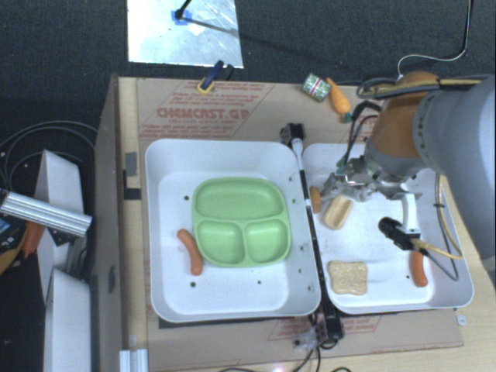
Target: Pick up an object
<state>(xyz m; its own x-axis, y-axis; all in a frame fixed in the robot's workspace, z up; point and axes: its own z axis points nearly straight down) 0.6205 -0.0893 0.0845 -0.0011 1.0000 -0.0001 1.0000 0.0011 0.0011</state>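
The arm [457, 126] is smooth grey with an orange band [399, 118], dark cables and a metallic tool [349, 186].

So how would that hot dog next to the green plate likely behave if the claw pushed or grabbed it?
The hot dog is a slim, rounded cylinder lying flat in the left bin, so it would probably roll sideways if nudged. It looks like smooth toy plastic, likely light and somewhat slippery. Its slight curve may limit rolling.

Foil sheet [184, 20] beyond bench – grey cables [35, 142] at left, metal bar [45, 212].
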